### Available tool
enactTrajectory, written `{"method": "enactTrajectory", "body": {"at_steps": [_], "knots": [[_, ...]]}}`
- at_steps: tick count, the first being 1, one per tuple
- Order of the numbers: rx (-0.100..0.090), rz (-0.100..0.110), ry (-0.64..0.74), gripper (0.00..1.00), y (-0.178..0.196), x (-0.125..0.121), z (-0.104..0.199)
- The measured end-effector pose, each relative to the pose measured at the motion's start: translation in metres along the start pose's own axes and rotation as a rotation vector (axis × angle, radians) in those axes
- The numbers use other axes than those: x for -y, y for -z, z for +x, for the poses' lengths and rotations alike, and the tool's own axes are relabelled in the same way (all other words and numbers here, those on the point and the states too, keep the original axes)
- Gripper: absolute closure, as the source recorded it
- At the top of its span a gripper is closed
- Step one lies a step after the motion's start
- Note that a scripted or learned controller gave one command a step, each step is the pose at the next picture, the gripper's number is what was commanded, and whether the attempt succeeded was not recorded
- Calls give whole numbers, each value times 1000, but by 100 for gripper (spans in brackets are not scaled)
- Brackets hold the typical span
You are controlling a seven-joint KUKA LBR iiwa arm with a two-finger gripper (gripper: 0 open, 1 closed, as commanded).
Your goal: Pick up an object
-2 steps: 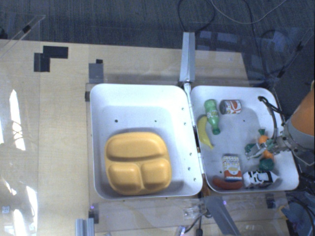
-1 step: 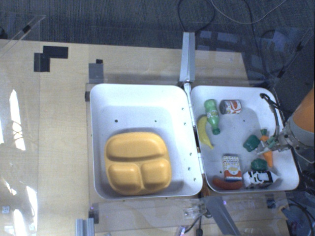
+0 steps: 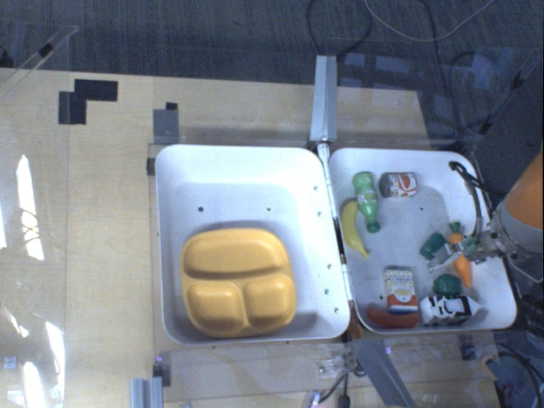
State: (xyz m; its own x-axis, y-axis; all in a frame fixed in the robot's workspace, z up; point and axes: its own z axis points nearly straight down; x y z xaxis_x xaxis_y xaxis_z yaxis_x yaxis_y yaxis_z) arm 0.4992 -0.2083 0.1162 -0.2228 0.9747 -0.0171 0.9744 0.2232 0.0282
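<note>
The right bin (image 3: 425, 313) holds several small items. A green bottle (image 3: 366, 199) lies beside a yellow banana (image 3: 353, 229) at its left, and a tin can (image 3: 398, 184) lies near the far wall. A green piece (image 3: 433, 245) and an orange carrot (image 3: 463, 270) lie at mid-right. A small carton (image 3: 399, 286), a red sausage (image 3: 393, 318) and a black-and-white item (image 3: 448, 308) line the near wall. My gripper (image 3: 466, 246) is low at the bin's right side, right over the carrot and next to the green piece. Nothing is visibly lifted.
The left bin (image 3: 238, 172) holds a yellow compartment tray (image 3: 240, 280). A metal post (image 3: 324, 100) stands at the back between the bins. The arm's orange band (image 3: 529, 185) and a black cable (image 3: 472, 185) hang over the right bin's right rim.
</note>
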Motion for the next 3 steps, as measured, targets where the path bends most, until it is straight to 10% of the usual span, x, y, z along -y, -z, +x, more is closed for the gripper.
{"method": "enactTrajectory", "body": {"at_steps": [1,2,3], "knots": [[4,-7,1,100,12,-3,-1],[4,-6,1,0,12,-3,-1],[10,-1,71,0,-16,-15,0]]}}
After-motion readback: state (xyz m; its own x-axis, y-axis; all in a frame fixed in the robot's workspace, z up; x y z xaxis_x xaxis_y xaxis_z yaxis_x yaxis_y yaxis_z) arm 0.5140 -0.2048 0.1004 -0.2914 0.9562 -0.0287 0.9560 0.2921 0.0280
